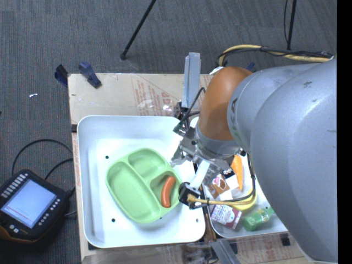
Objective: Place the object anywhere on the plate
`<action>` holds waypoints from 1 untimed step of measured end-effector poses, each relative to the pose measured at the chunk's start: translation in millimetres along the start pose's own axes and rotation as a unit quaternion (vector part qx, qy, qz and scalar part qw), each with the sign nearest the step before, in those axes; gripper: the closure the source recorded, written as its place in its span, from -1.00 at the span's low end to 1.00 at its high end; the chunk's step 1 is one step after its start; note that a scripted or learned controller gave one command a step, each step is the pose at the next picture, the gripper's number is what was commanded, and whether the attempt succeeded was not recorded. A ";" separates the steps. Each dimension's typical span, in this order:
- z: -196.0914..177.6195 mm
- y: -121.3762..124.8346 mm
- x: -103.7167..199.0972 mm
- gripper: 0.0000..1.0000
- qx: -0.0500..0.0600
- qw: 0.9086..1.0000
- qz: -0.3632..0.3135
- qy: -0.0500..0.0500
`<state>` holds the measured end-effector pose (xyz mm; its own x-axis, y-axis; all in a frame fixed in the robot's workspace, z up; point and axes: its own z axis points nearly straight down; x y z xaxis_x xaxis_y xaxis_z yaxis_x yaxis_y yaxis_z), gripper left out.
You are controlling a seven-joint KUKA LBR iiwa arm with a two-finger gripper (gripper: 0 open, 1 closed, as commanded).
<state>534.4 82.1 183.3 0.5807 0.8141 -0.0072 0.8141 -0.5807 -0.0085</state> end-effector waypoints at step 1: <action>-47.8 -44.7 -38.9 -1.00 0.000 1.000 -0.020 0.000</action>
